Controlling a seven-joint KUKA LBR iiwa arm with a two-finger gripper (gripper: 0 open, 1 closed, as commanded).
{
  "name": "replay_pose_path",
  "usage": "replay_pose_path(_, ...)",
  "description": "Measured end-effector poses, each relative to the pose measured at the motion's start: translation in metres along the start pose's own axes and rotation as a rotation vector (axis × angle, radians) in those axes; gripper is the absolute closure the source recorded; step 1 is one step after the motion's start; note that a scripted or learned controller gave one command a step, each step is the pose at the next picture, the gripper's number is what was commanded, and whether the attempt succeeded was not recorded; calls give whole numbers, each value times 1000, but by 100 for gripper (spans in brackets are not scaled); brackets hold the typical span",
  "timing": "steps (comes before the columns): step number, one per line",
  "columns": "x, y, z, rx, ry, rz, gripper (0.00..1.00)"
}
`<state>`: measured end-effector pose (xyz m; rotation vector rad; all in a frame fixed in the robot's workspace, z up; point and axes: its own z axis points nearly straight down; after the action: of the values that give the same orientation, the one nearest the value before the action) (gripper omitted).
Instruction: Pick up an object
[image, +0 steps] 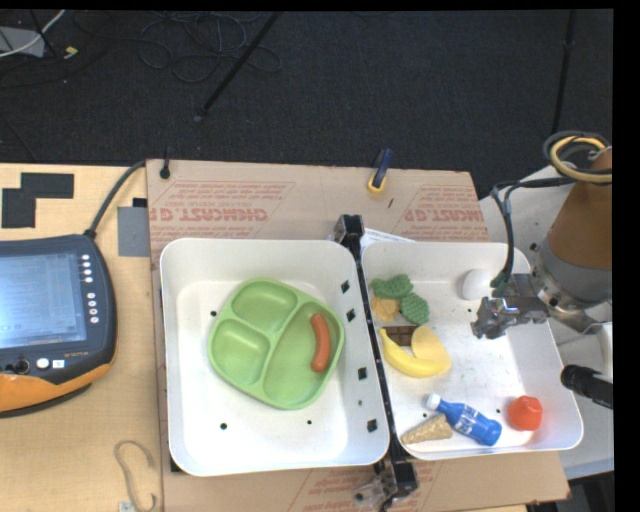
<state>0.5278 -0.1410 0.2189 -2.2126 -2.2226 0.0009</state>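
Note:
The right bin (540, 440) holds a yellow banana (415, 355), a green leafy toy (400, 297), a small brown piece (398, 333), a blue bottle with a white cap (465, 419), a tan wedge (428, 430), a red ball-like object (524, 411) and a white round object (472, 283). My gripper (492, 320) hangs over the right part of this bin, right of the banana and below the white object. Nothing shows between its dark fingers. In the left bin (200, 440) a green divided plate (275, 341) carries a red sausage (321, 341).
A tablet-like pendant with an orange rim (50, 310) lies left of the bins. Cardboard (260, 205) lies under and behind the bins. A black divider clamp (350, 232) sits between them. The arm's orange-brown body (585, 225) stands at the right.

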Motion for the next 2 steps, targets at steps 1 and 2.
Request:
replay_pose_path(1,47,7,4,-1,0,0,100)
replay_pose_path(2,88,10,-18,-4,-1,0,100)
